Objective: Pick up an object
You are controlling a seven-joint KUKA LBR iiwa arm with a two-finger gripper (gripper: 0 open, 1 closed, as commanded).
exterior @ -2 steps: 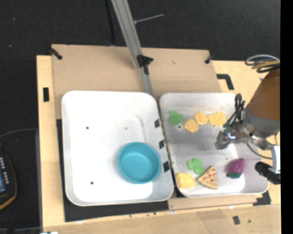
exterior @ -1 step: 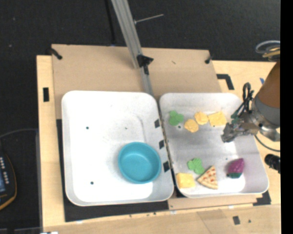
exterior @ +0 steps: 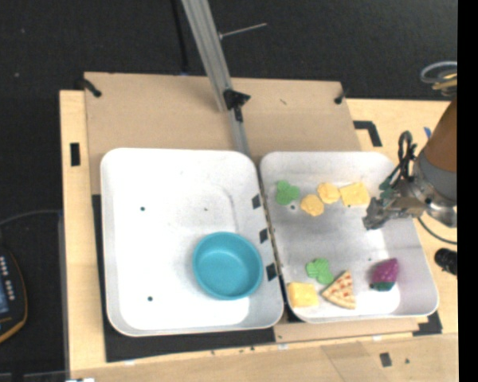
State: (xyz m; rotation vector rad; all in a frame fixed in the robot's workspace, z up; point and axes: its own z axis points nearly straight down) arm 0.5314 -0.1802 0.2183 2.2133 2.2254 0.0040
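Observation:
Small toy foods lie in the right bin: a green piece, three yellow pieces near the back, a second green piece, a yellow cheese block, a pizza slice and a purple piece near the front. My gripper hangs over the right side of this bin, just right of the yellow pieces and above the purple one. Nothing shows between its fingers.
A blue bowl sits in the left bin near its front right corner. A slanted metal pole rises behind the bins. A handheld controller lies at the far left.

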